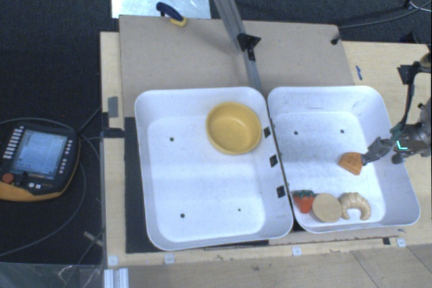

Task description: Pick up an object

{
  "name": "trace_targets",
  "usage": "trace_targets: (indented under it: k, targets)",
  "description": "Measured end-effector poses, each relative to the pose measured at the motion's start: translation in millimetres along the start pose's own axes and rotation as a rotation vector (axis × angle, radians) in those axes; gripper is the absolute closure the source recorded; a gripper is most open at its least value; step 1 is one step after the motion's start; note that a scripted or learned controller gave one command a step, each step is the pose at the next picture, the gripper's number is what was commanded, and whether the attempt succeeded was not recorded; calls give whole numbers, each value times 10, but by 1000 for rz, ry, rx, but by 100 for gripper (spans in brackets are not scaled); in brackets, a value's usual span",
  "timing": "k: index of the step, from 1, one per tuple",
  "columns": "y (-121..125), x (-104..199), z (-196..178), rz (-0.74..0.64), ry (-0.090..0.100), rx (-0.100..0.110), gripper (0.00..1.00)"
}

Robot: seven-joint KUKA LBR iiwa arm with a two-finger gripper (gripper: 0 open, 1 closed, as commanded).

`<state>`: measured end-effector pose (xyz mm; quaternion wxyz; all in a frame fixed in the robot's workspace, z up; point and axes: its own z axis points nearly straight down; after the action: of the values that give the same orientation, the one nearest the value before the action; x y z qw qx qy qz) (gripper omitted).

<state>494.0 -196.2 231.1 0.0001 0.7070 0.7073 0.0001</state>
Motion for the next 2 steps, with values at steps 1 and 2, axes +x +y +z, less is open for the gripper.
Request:
trace_targets:
  k: [1, 2]
  targets:
    - [0, 0, 0, 0, 0, 0, 0]
    - [-73, -3, 596, 1, 1, 4, 0]
